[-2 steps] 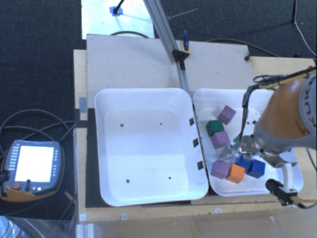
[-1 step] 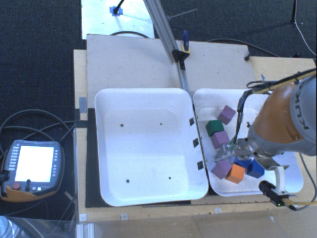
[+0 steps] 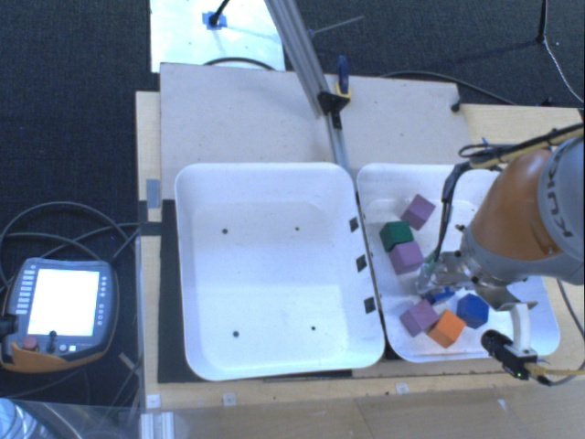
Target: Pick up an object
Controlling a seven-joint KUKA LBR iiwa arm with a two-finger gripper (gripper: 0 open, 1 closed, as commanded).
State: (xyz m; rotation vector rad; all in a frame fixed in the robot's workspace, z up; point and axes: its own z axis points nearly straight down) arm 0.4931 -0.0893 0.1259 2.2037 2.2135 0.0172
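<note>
In the right bin (image 3: 539, 323), the tool (image 3: 436, 279), grip state impossible to tell, sits over blocks: purple block (image 3: 419, 317) at six o'clock, green block (image 3: 396, 236) at ten.

End effector (image 3: 437, 280) fingers blurred — arm (image 3: 530, 218) cut off at right edge

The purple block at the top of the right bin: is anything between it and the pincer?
Yes. The green block and another purple block lie between that top purple block and the pincer.
</note>
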